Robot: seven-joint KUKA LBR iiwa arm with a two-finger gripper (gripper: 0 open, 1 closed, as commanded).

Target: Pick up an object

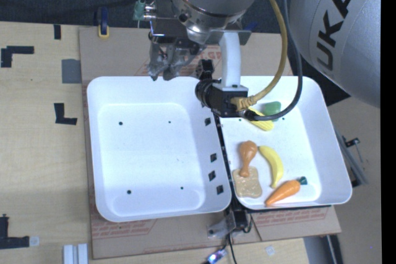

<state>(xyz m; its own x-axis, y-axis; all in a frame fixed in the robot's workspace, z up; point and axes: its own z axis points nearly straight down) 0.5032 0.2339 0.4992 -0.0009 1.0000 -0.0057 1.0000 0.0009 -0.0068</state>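
1. Nearest you, in the right white plastic bin, lie an orange toy carrot, tan toast slice, brown drumstick and yellow banana.
2. Pick the well-separated carrot.
3. Farther back, the claw hangs above the left bin's far rim; whether it is open, you cannot tell.

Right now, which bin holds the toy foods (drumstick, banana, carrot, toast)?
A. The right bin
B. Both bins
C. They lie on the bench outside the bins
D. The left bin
A: the drumstick, banana, carrot and toast all lie inside the right bin.
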